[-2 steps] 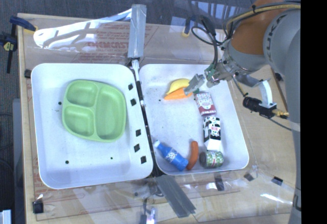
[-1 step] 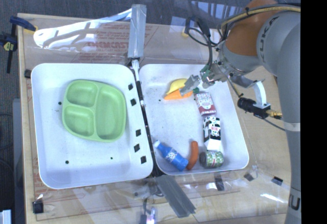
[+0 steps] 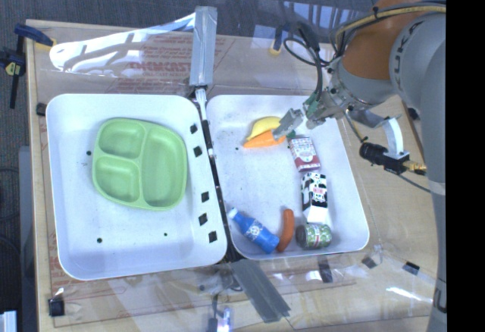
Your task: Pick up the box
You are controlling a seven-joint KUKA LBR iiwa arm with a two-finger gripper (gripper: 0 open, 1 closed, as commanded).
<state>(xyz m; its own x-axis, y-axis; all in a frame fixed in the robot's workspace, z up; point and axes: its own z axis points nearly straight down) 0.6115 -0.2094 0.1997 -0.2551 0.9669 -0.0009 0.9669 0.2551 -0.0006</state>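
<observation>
A small red and white box (image 3: 304, 154) lies in the right bin (image 3: 345, 164), near its upper middle. My gripper (image 3: 290, 123) hangs just above and left of the box, over the tip of an orange carrot (image 3: 264, 140) and beside a yellow banana (image 3: 263, 126). It does not touch the box, and nothing shows held in it. A black and white milk carton (image 3: 314, 198) lies directly below the box.
Along the right bin's lower edge lie a green can (image 3: 318, 235), a red sausage (image 3: 286, 228) and a blue bottle (image 3: 253, 231). The left bin (image 3: 68, 232) holds a green divided plate (image 3: 141, 164). A black divider (image 3: 205, 171) runs between the bins.
</observation>
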